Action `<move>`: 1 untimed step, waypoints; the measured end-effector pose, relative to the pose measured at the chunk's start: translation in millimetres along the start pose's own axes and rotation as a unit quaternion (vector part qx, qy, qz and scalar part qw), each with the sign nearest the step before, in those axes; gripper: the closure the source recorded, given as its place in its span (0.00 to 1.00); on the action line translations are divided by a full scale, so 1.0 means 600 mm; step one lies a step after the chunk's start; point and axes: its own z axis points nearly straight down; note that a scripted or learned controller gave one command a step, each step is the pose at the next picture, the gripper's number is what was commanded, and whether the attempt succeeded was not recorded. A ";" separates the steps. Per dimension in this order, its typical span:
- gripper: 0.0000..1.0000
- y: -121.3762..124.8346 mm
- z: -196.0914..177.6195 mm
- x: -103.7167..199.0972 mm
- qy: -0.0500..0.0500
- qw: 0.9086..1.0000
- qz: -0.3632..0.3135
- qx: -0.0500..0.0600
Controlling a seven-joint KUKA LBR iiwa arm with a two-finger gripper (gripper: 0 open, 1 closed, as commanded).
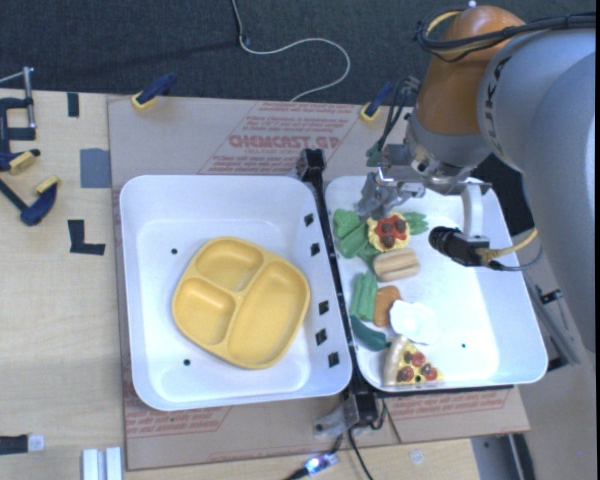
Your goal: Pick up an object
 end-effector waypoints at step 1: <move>1.00 0.006 -0.020 0.005 0.000 1.000 0.000 -0.002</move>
